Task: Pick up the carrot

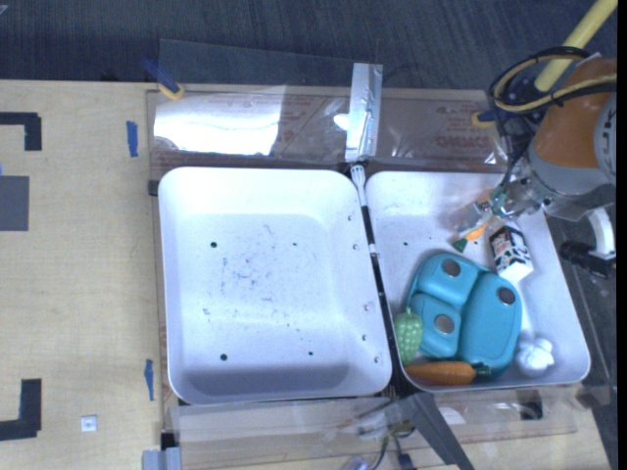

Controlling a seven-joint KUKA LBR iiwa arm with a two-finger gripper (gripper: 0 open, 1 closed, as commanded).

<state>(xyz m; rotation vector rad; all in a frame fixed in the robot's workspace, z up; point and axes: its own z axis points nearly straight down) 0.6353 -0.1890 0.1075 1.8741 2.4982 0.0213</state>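
Camera view: the carrot (442, 371) lies at the right bin's (573, 292) near edge, beside a blue toy (468, 313); the end effector (502, 207) hangs over that bin's far right; its state I cannot tell.

Position: fixed above the bench (69, 262), well back.
Facing: down at a slant onto both bins, left bin (265, 282) mid-frame, right bin (421, 204) toward the right.
Arm side: the arm (573, 135) enters from the right.
Far edge: dark floor (294, 8) along the top.
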